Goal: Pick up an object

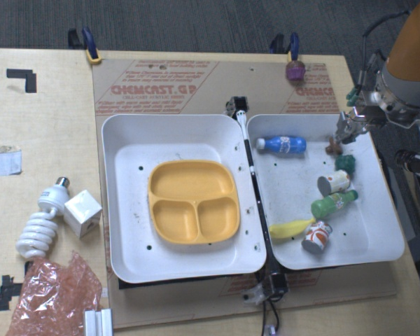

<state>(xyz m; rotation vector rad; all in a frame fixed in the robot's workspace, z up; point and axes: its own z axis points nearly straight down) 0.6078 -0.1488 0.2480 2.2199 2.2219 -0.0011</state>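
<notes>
Hanging over the far right corner of the right bin (385,222), the tool (348,126) sits just above a small brown object (332,145) by the bin's back edge; whether it is spread or pressed together I cannot tell, since it reads as a blur of metal at this slant. Nothing is visibly caught in it.

Things that could be picked are gathered in the right bin, likely so the arm coming in from the right can get at all of them. A blue bottle (282,144) lies on its side near the back, well apart from the rest. Below the brown object sits a dark green piece (345,162), then a pale cup (334,183) on its side, a green bottle (332,204) tilted beside it, a yellow banana (291,229) and a red-and-white can (316,236) touching or nearly so near the front.

In the left bin (119,187) lies 1 yellow divided plate (194,201), probably a place to drop things.

On the bench (28,138), off to the left, lie a spiral bulb (42,221), a white cube (82,212) and a crumpled pink bag (52,296), out of play.

Judging by the tool's position, the brown object or the green piece is the nearest target, and the grasp is not yet made.
</notes>
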